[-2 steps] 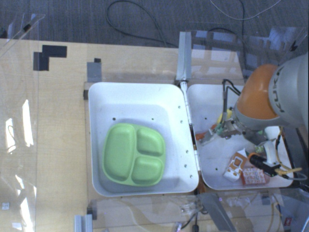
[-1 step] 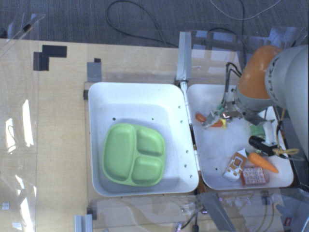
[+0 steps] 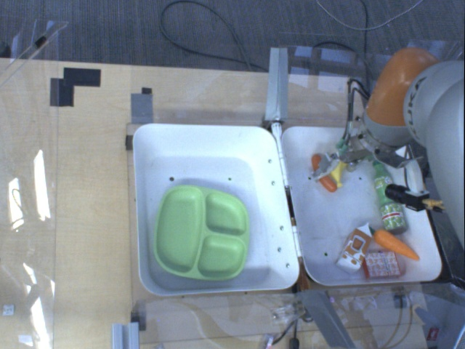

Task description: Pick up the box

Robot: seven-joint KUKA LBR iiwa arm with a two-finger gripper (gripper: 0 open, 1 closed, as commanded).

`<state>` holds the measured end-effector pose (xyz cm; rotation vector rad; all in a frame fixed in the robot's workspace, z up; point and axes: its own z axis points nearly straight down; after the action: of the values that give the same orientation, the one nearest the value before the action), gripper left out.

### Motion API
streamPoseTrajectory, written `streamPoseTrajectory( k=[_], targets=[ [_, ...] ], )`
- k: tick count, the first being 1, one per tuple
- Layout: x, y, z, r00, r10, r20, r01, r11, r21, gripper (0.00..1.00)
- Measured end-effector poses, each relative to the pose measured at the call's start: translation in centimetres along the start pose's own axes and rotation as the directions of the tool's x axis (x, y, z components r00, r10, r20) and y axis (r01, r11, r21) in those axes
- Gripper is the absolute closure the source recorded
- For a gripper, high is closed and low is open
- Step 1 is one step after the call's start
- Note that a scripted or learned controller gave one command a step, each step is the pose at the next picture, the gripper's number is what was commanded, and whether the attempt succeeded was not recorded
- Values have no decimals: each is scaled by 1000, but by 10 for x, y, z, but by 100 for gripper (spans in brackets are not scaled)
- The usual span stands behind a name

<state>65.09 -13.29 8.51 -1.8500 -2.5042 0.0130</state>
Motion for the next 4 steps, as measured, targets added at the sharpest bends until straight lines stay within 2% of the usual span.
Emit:
streamPoseTrajectory(
  k=[1,2,3,4],
  targets=[
    [55,-43,-1,999,32,18,-32,999,-31,0],
    [56,-41,-12,999,29,19,-28,999,-36,100],
    [20,-75,-78,995,98,16,-98,995,-28,100],
    [45,-83,-2,1000,6,23,-5,999,-34,100]
  ],
)
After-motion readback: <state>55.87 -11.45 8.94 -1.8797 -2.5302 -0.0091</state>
